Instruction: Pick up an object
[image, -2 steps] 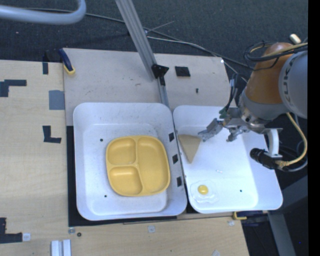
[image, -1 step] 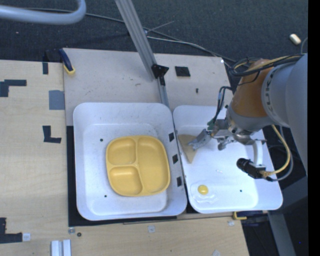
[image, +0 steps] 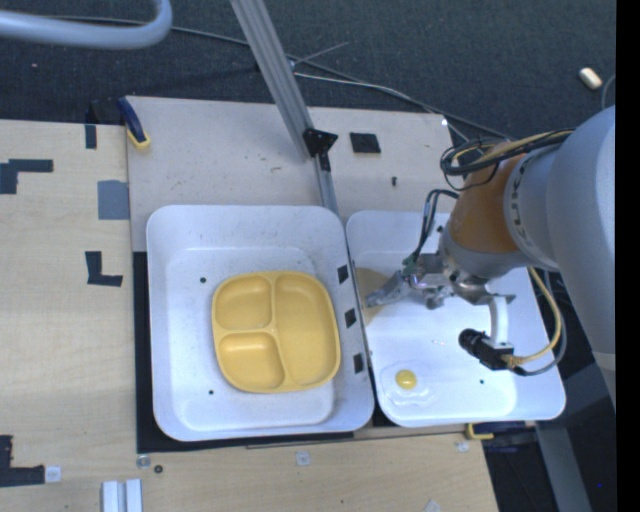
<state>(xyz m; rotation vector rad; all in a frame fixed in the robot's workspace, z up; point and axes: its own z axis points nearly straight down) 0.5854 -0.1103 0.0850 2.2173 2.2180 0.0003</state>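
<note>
My gripper (image: 432, 285) hangs over the right white bin (image: 530, 400); whether it is released or clenched, I cannot tell. The small yellow-centred white fried-egg toy (image: 405, 380) lies nearer than it, slightly left, apart.

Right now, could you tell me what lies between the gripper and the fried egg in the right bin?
In the camera view, only bare white bin floor lies between the gripper and the fried egg; the yellow divided plate sits in the other bin.
</note>
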